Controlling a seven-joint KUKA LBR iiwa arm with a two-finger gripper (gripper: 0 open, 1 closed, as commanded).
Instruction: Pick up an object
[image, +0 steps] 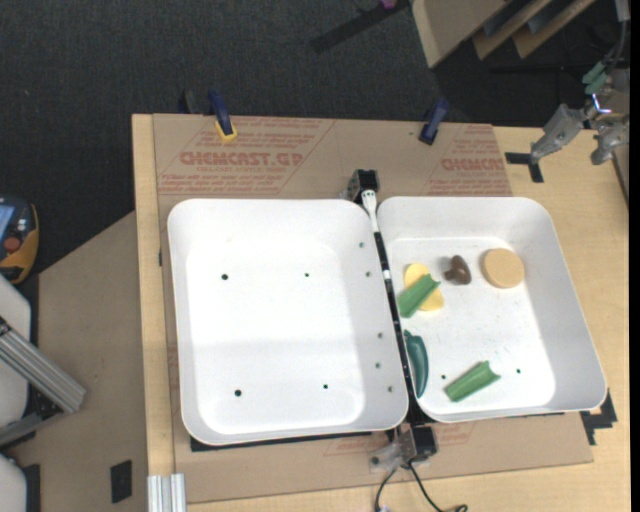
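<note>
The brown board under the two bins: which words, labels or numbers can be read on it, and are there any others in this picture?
"CHEMCAST GP", red print on the brown board, above the left bin.
Red print again on the board above the right bin: partly covered and blurred, not readable for sure.
Smaller red lines around both prints: too small to read.
The pieces in the right bin carry no readable text.

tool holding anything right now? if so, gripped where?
Nothing held. The tool sits at the top right, off the right bin; the green pieces, yellow piece, brown lump and tan disc all lie in it.
</note>
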